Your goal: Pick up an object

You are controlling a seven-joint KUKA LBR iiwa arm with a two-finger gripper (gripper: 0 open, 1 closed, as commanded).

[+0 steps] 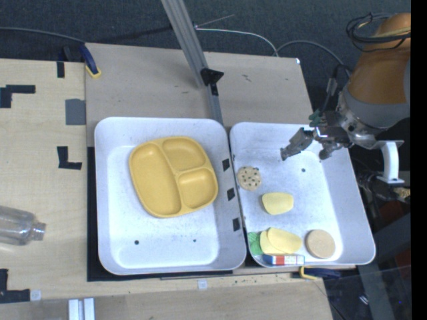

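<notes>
Gripper (309, 149) hangs open and empty over the right bin (347, 179), upper part. Nearest target: yellow lump (277, 203), below and slightly left of the fingers. Best to centre over it, descend straight, then close. Cookie (249, 177) lies further left.

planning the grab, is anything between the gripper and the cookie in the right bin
Nothing visible does. The gripper is open over the right bin's far end, and only bare bin floor lies between it and the cookie.
</notes>
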